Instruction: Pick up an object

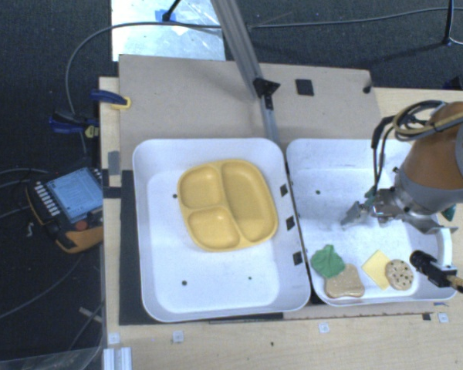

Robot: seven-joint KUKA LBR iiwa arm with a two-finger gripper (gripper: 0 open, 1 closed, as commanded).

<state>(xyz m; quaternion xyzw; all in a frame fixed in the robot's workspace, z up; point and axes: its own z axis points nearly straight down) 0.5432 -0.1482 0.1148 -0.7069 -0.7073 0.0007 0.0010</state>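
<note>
My gripper [353, 214] hangs over the middle of the right bin [324, 168], reaching in from the right. Nothing shows in it. Along the bin's front edge lie a green leafy piece [327, 261], a tan bread-shaped piece [344, 284], a yellow square slice [376, 268] and a round speckled cookie [399, 274]. The gripper is behind these, nearest the green piece and the yellow slice, and apart from both.
The left bin [162, 268] holds a yellow divided plate [227, 204]. A grey pole [243, 48] slants down to the back edge between the bins. The rear part of the right bin is bare white floor.
</note>
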